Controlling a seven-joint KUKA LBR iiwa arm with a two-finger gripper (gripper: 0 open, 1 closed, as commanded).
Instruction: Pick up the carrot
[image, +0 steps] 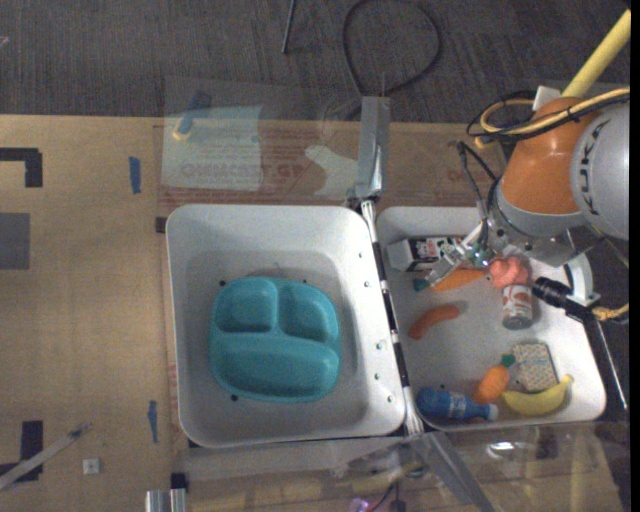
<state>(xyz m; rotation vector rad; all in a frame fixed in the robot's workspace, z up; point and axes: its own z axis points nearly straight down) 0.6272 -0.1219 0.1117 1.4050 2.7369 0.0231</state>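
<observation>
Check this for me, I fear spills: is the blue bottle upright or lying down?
Lying down: the blue bottle shows its full side, stretched along the right bin's front wall.

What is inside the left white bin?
The left white bin holds a teal divided tray, lying flat, its compartments bare. The tray covers the bin floor beneath it, so that part is hidden.

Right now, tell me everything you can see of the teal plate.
The teal plate is a rounded-square divided dish, matte plastic by its look, with three compartments: two smaller ones on the far side and one wide one nearer the camera. It lies flat, slightly rotated, on the floor of the left-hand bin, apart from its walls.
</observation>
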